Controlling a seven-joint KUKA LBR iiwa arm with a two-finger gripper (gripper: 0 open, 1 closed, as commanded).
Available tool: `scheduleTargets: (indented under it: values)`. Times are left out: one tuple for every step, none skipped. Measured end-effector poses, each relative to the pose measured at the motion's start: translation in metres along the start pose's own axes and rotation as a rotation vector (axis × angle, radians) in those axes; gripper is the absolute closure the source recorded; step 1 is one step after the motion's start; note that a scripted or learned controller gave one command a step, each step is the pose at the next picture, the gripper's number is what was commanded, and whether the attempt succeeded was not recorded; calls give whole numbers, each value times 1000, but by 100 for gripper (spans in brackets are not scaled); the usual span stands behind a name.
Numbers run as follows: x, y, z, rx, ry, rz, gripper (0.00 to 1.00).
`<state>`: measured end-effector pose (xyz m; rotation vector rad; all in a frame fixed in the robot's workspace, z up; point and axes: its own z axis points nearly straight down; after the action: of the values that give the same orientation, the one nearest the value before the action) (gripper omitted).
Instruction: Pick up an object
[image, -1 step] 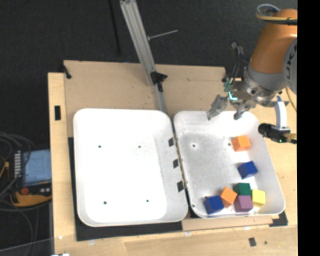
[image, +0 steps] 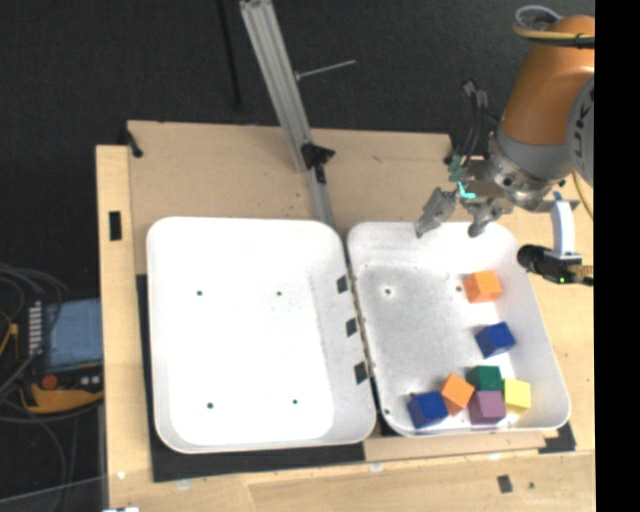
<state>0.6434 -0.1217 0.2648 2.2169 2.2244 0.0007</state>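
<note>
My gripper (image: 455, 221) hangs over the far edge of the right bin (image: 420, 300), its two grey fingers spread open with nothing between them. An orange cube (image: 483, 286) lies just below and right of it. A blue cube (image: 495, 339) sits further toward the front. At the bin's front right corner a cluster holds a blue cube (image: 428, 408), an orange cube (image: 458, 391), a green cube (image: 488, 378), a purple cube (image: 487, 406) and a yellow cube (image: 517, 393).
The left bin (image: 245, 330) lies beside the right one, joined by black clips along the shared edge. A slanted metal post (image: 285, 95) rises behind the bins. Cables and a blue box (image: 75, 335) sit off the bench's left side.
</note>
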Motion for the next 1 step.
scheduleTargets:
  values:
    - [6, 3, 59, 5, -2, -1, 0]
